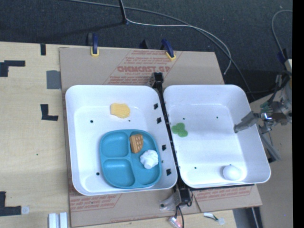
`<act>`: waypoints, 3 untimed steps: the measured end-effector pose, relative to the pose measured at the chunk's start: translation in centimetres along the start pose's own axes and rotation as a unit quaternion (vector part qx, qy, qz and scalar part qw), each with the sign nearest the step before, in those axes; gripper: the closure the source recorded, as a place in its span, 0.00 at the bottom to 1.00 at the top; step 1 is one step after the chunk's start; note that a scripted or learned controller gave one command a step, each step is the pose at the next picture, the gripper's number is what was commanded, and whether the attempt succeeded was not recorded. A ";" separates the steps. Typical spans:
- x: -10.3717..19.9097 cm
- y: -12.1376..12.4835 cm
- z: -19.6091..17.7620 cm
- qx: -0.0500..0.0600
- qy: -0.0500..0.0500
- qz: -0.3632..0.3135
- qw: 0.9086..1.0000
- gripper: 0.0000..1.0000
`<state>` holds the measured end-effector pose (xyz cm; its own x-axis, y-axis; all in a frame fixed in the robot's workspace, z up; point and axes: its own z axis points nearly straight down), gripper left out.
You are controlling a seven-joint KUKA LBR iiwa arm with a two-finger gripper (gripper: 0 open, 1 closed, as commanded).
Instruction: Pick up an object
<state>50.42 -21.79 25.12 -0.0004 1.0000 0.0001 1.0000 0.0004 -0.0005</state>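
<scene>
**Nothing picked up yet**

Two white bins are seen side by side on the bench. In the left bin (pixel 76 127) a blue tray (pixel 124 172) with three parts is lying. A small brown waffle-like piece (pixel 137 143) is set in the tray's top right part, and a white crumpled lump (pixel 149 159) is resting at the tray's right side, just below the brown piece. A yellow lump (pixel 120 110) is lying on the bin floor above the tray, apart from it.

In the right bin (pixel 213 91) a small green thing (pixel 180 130) is found near the left wall. A white ball (pixel 232 172) is sitting near the bottom right corner, well apart from the green thing.

The gripper (pixel 243 123) is seen at the right wall of the right bin, about halfway down. It is pointed in toward the bin's middle. Nothing can be seen between its fingers. Whether its jaws are wide or narrow cannot be told, because that part is small and dark.

The task is judged to be at its start. No thing has been lifted, and all five things are lying in their places. A thing has yet to be chosen, reached, gripped and raised. The white ball and the green thing are judged to be the nearest ones, as both are in the bin by the gripper.
</scene>
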 end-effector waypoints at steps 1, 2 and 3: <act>3.0 12.5 -1.9 0.000 0.000 -0.003 1.000 0.00; 6.0 8.2 6.4 0.003 0.001 0.000 1.000 0.00; 8.3 8.9 0.7 -0.002 0.000 -0.001 1.000 0.00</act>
